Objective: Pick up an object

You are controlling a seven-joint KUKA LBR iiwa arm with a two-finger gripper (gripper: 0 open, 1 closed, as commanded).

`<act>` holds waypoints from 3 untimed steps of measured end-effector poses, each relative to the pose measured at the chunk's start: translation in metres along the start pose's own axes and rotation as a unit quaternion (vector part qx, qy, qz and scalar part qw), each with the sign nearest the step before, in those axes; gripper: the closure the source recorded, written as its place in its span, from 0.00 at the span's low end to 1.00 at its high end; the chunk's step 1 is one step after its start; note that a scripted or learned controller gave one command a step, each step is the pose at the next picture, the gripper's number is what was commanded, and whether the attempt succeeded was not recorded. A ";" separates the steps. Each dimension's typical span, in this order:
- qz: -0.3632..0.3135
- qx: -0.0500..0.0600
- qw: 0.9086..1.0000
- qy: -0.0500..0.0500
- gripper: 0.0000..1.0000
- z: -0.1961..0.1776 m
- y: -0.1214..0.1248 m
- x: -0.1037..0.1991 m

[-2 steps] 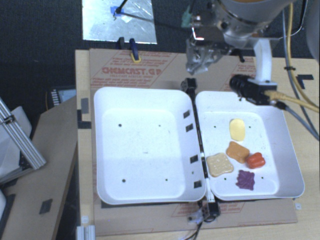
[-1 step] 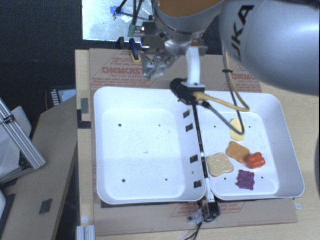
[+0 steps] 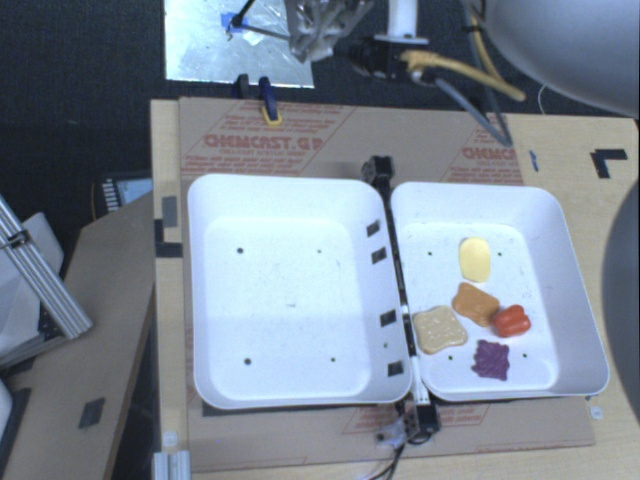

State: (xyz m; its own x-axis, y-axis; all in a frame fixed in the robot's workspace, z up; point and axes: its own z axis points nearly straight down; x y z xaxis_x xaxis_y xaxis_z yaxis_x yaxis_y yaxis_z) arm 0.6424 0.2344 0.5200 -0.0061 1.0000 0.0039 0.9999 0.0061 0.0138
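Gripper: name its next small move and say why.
Probably swing the gripper from the top of the view toward the right bin and stop over the yellow piece. All five toy foods lie in that bin, and the yellow one sits apart from the others.

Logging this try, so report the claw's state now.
Claw: raised above the bench behind the bins, nothing between its fingers; open or closed cannot be told.
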 end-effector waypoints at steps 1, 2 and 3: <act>0.000 0.007 1.000 -0.001 1.00 -0.006 -0.055 -0.012; 0.004 0.006 1.000 -0.001 1.00 -0.019 -0.105 -0.067; -0.001 0.007 1.000 -0.002 1.00 0.014 -0.079 -0.011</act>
State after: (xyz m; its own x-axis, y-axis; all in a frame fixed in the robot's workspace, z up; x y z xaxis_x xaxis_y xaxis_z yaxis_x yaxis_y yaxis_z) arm 0.5639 0.2227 0.5051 -0.0080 1.0000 0.0006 1.0000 0.0080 -0.0008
